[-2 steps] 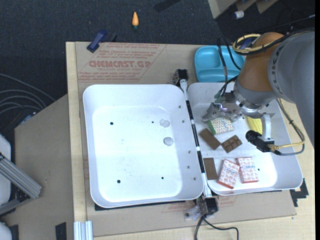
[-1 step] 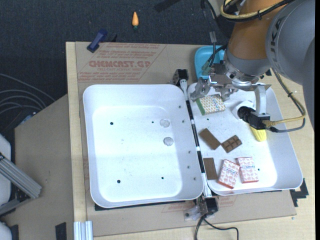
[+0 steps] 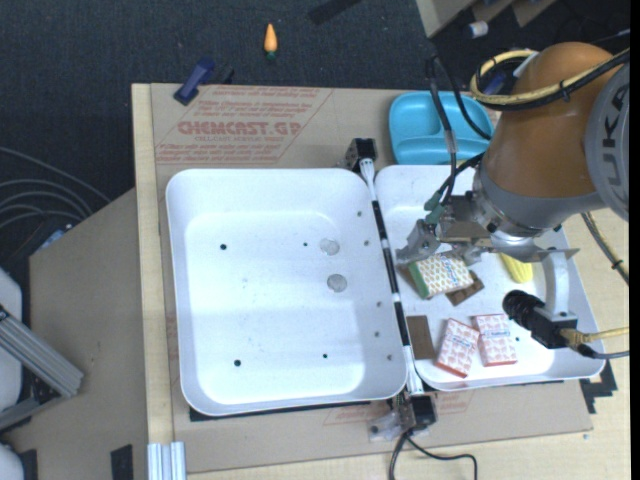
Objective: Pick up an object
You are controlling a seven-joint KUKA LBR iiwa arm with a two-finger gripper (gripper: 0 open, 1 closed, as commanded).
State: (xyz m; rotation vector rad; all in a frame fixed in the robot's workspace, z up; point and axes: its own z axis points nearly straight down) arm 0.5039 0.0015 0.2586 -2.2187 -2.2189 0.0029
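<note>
- The arm covers much of the right bin. Its orange bulk hides the bin's far right corner and whatever lies under it.
- The gripper sits low in the right bin, at the near edge of a checked packet. The wrist shadows it, so I cannot tell whether it is open or closed, or whether it has hold of anything.
- The checked packet lies tilted near the bin's left wall, on top of a brown piece of which only an edge shows.
- A yellow thing pokes out from under the wrist, too hidden to name.
- The board under the bins reads "CHEMCAST GP" in red. The smaller lines beneath are too fine to read.
- The print on the two red packets, side by side at the bin's front, is a blur of red and white.
- A brown block lies just left of them, against the wall between the bins.
- The left bin holds two small grey discs, near each other toward its right side.
- A blue tray stands behind the right bin, partly behind the arm.
- On the dark floor beyond lie a blue thing and a small orange thing.
</note>
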